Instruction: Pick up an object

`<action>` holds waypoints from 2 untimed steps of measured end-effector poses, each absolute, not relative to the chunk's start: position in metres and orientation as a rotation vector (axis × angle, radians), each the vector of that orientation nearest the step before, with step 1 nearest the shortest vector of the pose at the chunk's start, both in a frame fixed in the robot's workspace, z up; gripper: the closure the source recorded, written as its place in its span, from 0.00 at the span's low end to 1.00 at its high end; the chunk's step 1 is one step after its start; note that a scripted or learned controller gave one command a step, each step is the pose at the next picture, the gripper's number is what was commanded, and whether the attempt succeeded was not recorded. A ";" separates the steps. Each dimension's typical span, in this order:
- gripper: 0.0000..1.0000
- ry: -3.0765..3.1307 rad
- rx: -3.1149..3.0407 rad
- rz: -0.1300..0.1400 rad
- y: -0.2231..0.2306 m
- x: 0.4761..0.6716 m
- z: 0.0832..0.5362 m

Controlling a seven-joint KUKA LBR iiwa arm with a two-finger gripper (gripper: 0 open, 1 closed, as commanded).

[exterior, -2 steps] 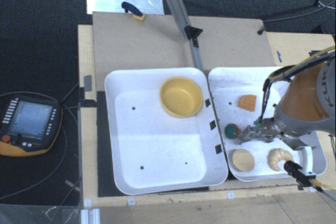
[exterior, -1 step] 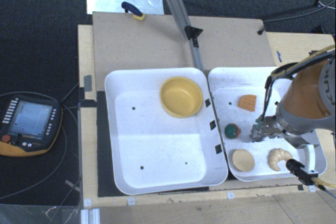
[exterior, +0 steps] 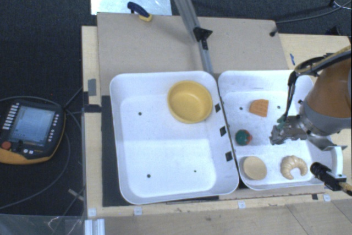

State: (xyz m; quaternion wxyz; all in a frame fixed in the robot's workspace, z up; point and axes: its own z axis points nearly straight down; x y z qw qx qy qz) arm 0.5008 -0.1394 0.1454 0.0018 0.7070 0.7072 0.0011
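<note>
yellow bowl (exterior: 190, 101) in left bin (exterior: 159, 173), croissant (exterior: 293, 166), green ball (exterior: 243, 137) in right bin (exterior: 242, 81)

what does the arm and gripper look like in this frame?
The arm has an orange band above a grey wrist section, with black cables looping along its top. The gripper is small, dark grey metal. A white part with a black tip sticks out below the wrist.
</note>
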 end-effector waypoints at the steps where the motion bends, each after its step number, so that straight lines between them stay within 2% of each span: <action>1: 1.00 2.218 2.218 0.004 -0.149 0.498 0.198; 2: 1.00 2.221 2.220 0.001 -0.149 0.498 0.207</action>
